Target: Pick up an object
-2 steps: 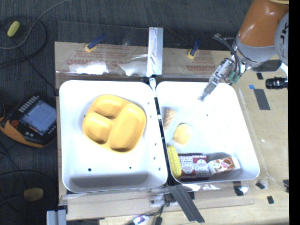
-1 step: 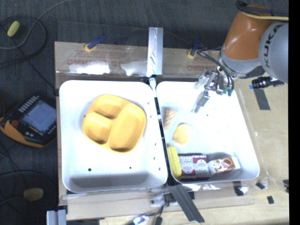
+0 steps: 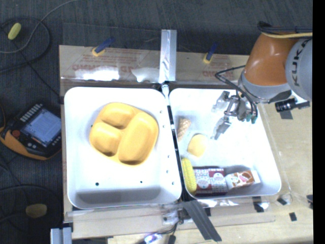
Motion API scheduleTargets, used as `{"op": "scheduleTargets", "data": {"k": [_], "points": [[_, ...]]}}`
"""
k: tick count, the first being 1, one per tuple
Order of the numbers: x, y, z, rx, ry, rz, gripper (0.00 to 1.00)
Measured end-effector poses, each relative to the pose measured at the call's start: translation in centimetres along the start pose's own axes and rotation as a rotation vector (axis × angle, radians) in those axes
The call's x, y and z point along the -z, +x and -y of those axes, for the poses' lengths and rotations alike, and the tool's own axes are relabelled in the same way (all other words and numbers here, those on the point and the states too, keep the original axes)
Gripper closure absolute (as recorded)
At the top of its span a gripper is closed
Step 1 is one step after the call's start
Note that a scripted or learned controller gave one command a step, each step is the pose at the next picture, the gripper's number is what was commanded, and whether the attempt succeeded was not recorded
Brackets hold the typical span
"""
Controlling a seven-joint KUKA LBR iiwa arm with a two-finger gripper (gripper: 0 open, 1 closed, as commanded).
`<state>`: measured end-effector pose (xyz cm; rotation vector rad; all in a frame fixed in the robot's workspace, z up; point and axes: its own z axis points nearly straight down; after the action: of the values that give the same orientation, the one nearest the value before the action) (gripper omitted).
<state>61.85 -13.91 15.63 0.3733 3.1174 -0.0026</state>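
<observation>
Three smooth rounded yellow plastic lobes [image 3: 123,132]

Bright, even overhead light; bins [image 3: 117,197] glare white, detail perhaps softened.

- A robotics lab or test cell is indicated, not a home or a shop.
- A grey industrial arm [image 3: 284,65] with an orange band is seen reaching over a bench [image 3: 294,151].
- Two shallow white bins [image 3: 71,187] are set side by side, edged by metal rail [image 3: 168,55] and clamps [image 3: 103,46].
- A handheld control pendant [image 3: 31,131] is laid on dark carpet [image 3: 30,75] at the left.
- Loose cables [image 3: 66,4] are trailed across the floor.
- Mock food items are kept in the bins, among them a yellow moulded piece [image 3: 123,132].
</observation>
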Motion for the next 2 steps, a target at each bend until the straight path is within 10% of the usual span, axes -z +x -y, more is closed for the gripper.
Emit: {"op": "scheduleTargets", "data": {"k": [2], "points": [[-0.4,-1.4,2.3,0.047,0.000,0.001,0.00]]}}
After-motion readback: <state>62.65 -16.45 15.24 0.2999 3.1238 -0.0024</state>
